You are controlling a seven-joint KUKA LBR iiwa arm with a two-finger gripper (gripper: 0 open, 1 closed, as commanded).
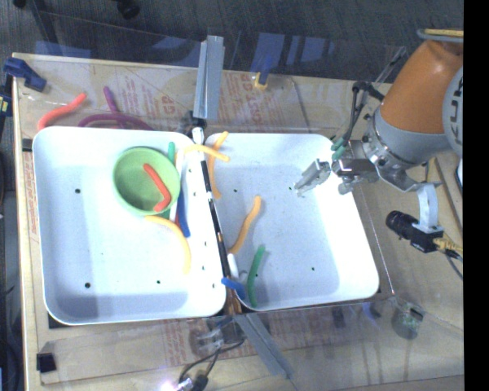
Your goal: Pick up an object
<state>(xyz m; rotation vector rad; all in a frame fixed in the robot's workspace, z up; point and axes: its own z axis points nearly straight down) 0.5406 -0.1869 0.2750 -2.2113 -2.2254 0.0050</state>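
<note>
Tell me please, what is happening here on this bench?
A KUKA arm reaches in from the right, its gripper hanging over the right bin with nothing visible between its fingers. An orange strip and a green strip lie in that bin. The left bin holds a green bowl with a red strip inside.

Two white bins [65, 300] – one green bowl [134, 192] – several thin curved strips [246, 222], count unclear.

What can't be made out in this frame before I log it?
- Gripper: small and blurred in the camera view; finger state unreadable.
- Green bowl: a red strip covers part of its inside.
- Blue piece: at the bins' near corner, partly behind the rims; shape unclear.
- Arm's upper part: cut by the right edge.
</note>
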